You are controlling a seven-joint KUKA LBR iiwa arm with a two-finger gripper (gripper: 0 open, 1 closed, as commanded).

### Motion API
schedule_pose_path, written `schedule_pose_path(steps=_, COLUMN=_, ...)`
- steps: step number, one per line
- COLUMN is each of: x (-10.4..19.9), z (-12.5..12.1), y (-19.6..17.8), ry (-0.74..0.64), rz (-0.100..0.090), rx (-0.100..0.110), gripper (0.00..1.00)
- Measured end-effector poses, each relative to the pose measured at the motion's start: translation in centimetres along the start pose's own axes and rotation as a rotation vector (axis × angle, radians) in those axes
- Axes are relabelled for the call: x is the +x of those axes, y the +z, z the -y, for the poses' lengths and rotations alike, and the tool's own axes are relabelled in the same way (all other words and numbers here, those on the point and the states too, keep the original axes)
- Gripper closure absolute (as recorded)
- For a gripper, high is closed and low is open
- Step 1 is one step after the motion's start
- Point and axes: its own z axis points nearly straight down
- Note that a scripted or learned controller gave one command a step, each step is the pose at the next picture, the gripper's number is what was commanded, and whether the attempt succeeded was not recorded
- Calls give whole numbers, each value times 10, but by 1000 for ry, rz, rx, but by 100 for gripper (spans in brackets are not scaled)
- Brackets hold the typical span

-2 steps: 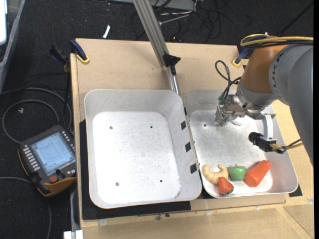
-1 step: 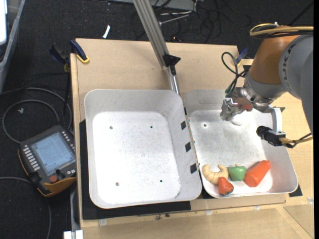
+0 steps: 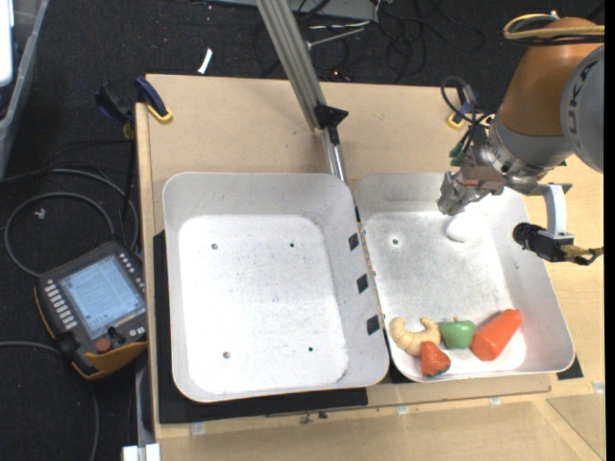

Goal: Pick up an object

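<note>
The gripper (image 3: 459, 206) hangs over the right bin's (image 3: 423, 200) far end, well away from the toy carrot (image 3: 496, 335) at its near edge, apparently because no target is approached yet.

A single fixed camera looks down on the pale wooden bench (image 3: 240, 123) from above, tilted so the far edge sits toward the top of the frame and the near edge runs along the bottom. It stands far enough back to take in both shallow white plastic bins, the left bin (image 3: 183, 209) and the right bin (image 3: 538, 286), whole, plus dark floor with cables beyond the bench. The grey arm with its orange band (image 3: 543, 84) enters from the frame's right, partly cut off by the edge. A slanted grey metal pole (image 3: 288, 46) crosses the top centre; it probably belongs to the camera's mount, though its upper end is out of frame.
</note>
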Motion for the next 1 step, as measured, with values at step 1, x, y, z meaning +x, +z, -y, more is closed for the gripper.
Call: schedule_pose_path(steps=1, x=62, z=-5, y=-12, ry=-7, rz=-4, rx=4, gripper=100)
